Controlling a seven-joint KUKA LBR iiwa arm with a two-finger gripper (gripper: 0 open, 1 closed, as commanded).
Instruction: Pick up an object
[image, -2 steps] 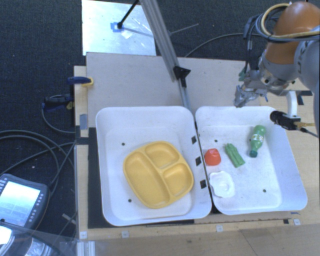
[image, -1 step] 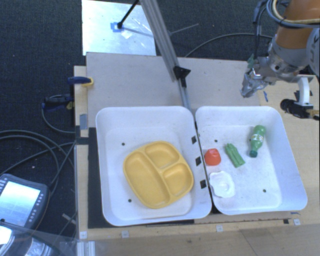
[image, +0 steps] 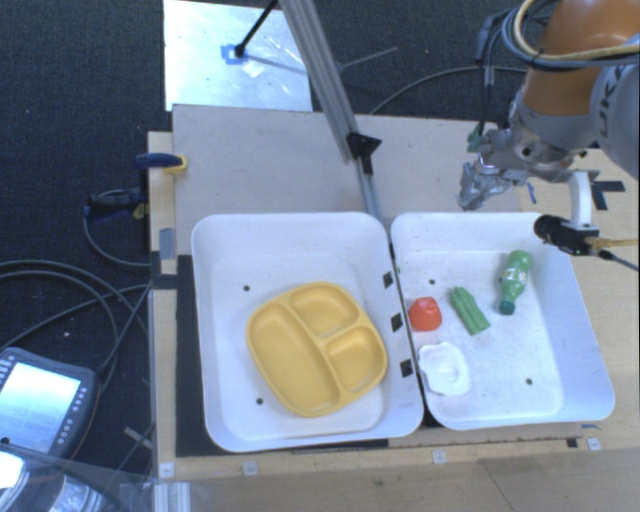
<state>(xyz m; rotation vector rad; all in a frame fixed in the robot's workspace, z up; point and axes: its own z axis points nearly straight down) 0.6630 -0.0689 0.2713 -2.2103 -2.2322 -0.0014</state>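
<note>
Nearest the lens: yellow divided plate (image: 316, 347), three compartments, flat in left bin (image: 215, 240). In right bin (image: 580, 400), along near-left wall: white fried-egg-shaped piece (image: 444, 368), with red-orange cap-shaped item (image: 425, 314) just beyond it. Beside that, toward centre: green ridged block (image: 468, 310), angled. Further right: green bottle (image: 514, 280), lying down, well apart from the egg piece. Gripper (image: 480, 188) above far rim of right bin, at its left corner, clear of all objects, holding nothing; finger spacing: cannot tell. Grey arm (image: 570, 90) with orange band entering from upper right
</note>
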